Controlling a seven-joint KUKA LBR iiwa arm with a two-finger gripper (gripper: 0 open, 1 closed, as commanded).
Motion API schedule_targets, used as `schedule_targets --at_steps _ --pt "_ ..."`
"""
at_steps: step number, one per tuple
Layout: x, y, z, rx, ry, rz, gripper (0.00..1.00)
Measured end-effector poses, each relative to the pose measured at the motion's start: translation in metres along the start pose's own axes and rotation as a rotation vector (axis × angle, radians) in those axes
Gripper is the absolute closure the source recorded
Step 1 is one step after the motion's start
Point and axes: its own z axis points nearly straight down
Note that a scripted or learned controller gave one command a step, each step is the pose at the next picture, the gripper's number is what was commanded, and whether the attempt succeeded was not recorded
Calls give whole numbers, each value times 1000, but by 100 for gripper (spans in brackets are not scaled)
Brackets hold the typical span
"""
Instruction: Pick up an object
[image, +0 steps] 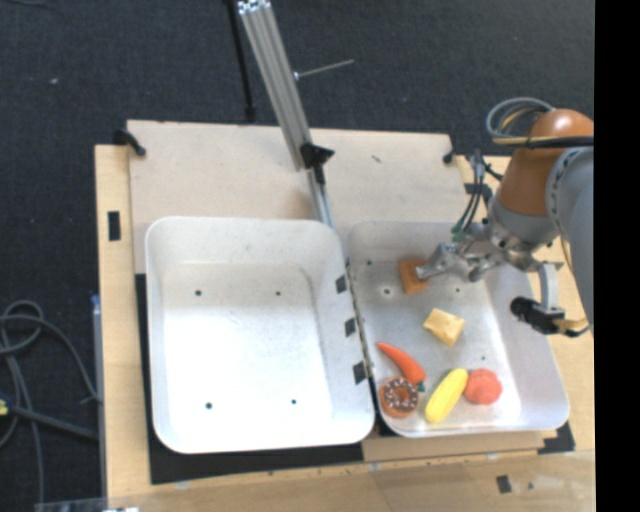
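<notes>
The orange-brown block (412, 275) lies touching the fingers (432, 270), right bin (530, 400).

Orange-brown block (412, 276) in right bin (520, 400)

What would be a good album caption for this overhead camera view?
Grey arm's end effector reaches an orange-brown block in the right bin, near toy carrot, banana and tomato.

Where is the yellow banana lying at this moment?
The yellow banana lies near the front edge of the right bin, between the donut on its left and the red tomato on its right.
</notes>
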Motion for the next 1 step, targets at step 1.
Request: schedule_targets --at_steps 1 --pt "-1 2 -15 -6 -3 -2 100"
